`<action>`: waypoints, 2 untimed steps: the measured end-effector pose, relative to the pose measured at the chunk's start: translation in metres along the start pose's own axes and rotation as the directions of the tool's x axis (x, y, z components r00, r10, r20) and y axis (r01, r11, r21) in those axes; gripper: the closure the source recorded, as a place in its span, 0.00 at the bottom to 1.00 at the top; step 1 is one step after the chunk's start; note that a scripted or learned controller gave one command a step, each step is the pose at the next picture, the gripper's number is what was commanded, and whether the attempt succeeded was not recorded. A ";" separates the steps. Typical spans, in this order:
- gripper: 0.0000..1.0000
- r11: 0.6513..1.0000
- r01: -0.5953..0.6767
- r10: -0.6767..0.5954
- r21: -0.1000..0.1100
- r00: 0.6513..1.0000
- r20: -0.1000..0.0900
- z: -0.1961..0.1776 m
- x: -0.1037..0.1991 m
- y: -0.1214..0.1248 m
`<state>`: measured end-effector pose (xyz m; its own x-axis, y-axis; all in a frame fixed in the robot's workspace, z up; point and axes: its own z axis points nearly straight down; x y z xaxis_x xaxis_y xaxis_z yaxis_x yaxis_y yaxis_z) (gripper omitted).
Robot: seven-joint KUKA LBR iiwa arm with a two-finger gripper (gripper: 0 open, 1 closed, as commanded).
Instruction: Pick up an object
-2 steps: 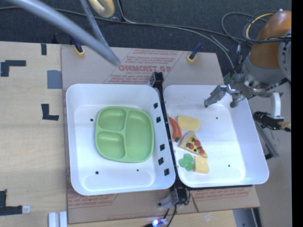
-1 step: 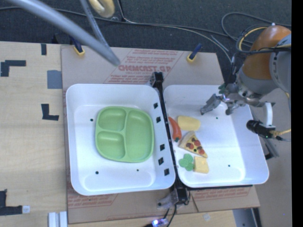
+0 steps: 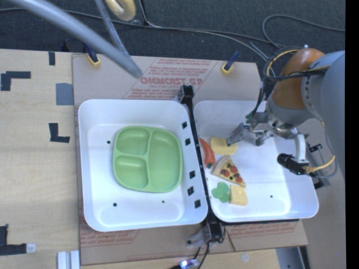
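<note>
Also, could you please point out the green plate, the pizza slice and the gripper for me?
green plate (image 3: 148,159): camera view, on the divider between its compartments.
pizza slice (image 3: 229,171): camera view, on its topped middle.
gripper (image 3: 238,133): camera view, at its fingertips above the yellow piece.

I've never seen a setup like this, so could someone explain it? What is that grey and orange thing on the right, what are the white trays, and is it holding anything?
The camera hangs above a bench and looks down at a slant. The grey and orange shape is a robot arm reaching in from the right. At its end is a gripper, a two-finger claw, low over the right bin. It points toward a yellow toy piece, but I cannot tell whether it grips anything. Beside that lie more toy foods: an orange carrot-like piece, a pizza slice, a green leafy piece and a yellow cheese-like wedge. The left bin holds a green divided plate. Both shallow white bins rest on cardboard.
</note>
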<state>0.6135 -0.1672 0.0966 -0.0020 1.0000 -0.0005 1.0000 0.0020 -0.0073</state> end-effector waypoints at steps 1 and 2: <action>1.00 1.000 0.001 -0.001 -0.006 1.000 0.000 -0.014 0.001 0.002; 1.00 1.000 -0.001 0.001 -0.011 1.000 0.000 -0.077 -0.001 -0.002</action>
<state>0.6126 -0.1680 0.1732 -0.0012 1.0000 -0.0005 1.0000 0.0012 0.0039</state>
